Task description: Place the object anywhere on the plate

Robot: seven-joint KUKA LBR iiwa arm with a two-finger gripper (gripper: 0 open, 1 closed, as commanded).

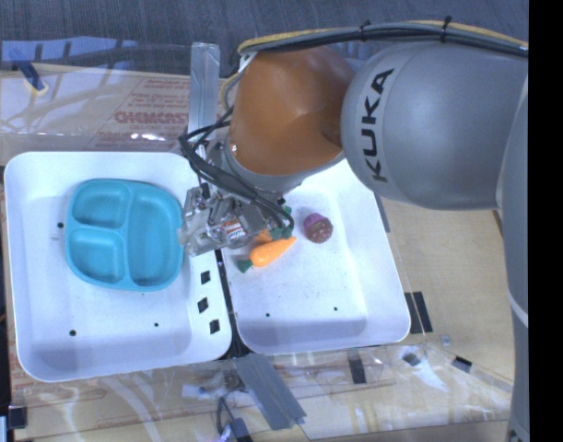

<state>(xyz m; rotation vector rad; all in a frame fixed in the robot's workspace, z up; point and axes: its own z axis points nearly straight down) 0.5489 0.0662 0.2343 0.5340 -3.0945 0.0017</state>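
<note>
A blue plate (124, 233) with three compartments lies in the left bin (41, 339). An orange toy carrot (267, 250) with a green end lies in the right bin (355, 293), near its left wall. A dark red, round object (318, 227) rests a little to the carrot's right. My gripper (212, 228) hangs under the orange wrist band over the divider between the two bins, just left of the carrot and right of the plate. Its metal body hides the fingertips, and I see nothing between them.
The grey arm (428, 118) and its orange band (286, 109) cover the back of the right bin. Black cables (203, 150) loop down by the wrist. Black tabs (207, 293) mark the ridge between the bins. Plastic sheeting and tape lie around the bench.
</note>
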